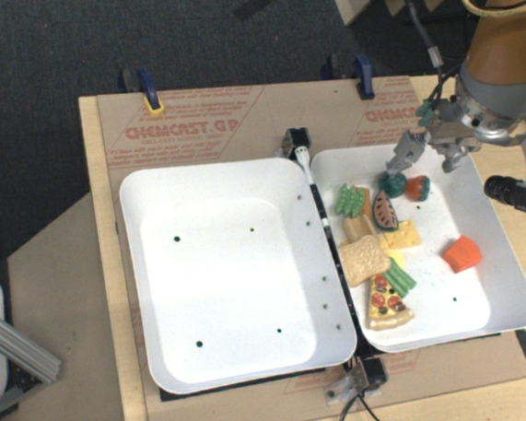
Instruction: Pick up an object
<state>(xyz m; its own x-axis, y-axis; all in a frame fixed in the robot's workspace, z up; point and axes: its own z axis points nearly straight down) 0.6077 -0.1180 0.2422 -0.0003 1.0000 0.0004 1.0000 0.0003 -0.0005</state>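
**A:** Across the worktop, what do you make of it, biggest things first?

**B:** Two white bins sit side by side on it. The left bin has nothing for the arm to take; the right bin carries all the toy food. The arm reaches in from the right, over that bin's far corner.

**A:** And the pincer?

**B:** The pincer hangs with its fingers spread apart and nothing between them, just above a small teal piece and a small red piece lying close together.

**A:** So how far along is it?

**B:** I'd judge the pick has barely begun: nothing is lifted, every item lies on the bin floor. Closing on something and raising it is all left to do.

**A:** What would it take?

**B:** Probably the teal piece, being nearest. It looks rounded and lumpy, touching or nearly touching the red one. Further toward the middle lie a cracker, a pizza slice, and an orange block standing apart.
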